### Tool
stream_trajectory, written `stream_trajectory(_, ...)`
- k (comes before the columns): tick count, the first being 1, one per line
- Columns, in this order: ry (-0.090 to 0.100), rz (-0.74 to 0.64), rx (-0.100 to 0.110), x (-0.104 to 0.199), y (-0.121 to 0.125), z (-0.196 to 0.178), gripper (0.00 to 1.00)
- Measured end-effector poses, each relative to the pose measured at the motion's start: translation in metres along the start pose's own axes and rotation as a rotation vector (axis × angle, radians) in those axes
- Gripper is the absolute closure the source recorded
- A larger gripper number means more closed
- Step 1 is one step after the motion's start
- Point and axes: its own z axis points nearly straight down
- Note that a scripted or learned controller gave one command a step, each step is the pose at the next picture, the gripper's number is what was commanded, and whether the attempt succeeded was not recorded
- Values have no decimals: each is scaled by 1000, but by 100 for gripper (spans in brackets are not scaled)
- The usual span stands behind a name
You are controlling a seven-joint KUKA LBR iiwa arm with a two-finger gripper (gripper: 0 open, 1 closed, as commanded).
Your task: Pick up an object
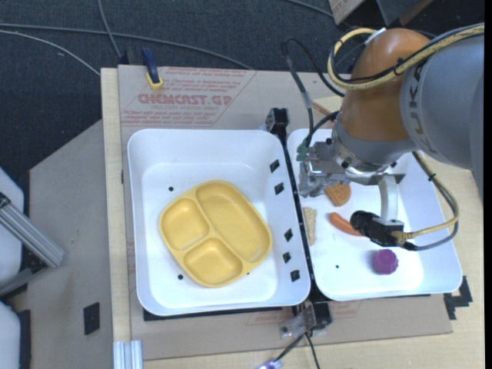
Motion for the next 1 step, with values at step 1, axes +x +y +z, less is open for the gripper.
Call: stream_trajectory(1,0,1,0,51,8,-5,100)
